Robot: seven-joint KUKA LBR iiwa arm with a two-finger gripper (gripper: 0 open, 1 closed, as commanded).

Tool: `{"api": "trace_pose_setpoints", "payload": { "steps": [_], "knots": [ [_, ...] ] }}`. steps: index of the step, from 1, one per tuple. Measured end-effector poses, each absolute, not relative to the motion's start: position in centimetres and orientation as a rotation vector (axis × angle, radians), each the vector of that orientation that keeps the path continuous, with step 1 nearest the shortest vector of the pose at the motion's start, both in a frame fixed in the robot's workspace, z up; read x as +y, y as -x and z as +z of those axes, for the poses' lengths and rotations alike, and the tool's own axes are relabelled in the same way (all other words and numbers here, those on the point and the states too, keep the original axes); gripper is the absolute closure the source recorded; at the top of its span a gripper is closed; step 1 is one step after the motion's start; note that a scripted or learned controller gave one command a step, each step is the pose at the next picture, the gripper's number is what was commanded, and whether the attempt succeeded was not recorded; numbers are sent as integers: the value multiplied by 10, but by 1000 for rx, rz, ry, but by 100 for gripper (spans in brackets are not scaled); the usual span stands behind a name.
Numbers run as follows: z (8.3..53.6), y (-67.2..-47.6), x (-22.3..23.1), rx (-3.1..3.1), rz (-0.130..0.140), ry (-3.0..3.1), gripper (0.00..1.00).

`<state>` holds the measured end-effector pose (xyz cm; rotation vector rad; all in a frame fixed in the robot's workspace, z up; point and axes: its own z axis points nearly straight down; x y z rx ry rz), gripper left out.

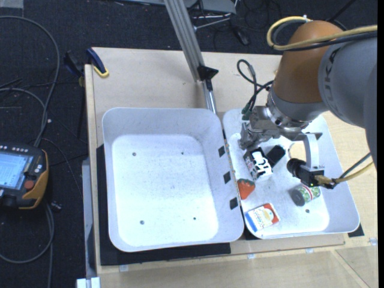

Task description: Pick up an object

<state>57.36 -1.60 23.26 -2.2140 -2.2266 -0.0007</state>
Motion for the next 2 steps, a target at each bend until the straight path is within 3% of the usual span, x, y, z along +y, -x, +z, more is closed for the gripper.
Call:
{"api": "trace_pose_setpoints", "payload": {
  "steps": [2],
  "knots": [
    [214,-583,85,-2225,0,2216,100]
  ]
}}
